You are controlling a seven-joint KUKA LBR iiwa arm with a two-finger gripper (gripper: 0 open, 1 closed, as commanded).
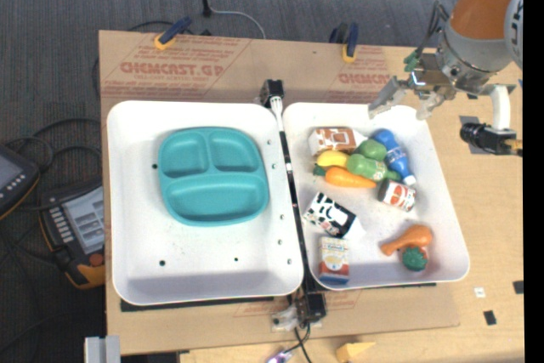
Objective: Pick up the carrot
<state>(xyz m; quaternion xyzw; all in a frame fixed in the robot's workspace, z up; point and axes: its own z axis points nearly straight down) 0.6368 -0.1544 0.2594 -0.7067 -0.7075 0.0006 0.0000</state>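
Note:
The carrot (350, 178) is orange with a green stub at its left end. It lies flat in the upper middle of the right bin (450, 217), pressed among a yellow lemon-like piece (331, 158), a green pear-like piece (366, 155) and a red-and-white can (396, 195). My gripper (401, 105) hovers over the bin's far rim, up and to the right of the carrot and apart from it. Its fingers (379, 104) are spread open with nothing between them.
The right bin also holds a brown carton (332, 138), a blue bottle (393, 150), a black-and-white cow-print carton (329, 215), a small juice box (334, 259), an orange drumstick-like piece (406, 240) and a green ball (414, 259). A teal divided plate (213, 175) sits in the left bin (136, 251).

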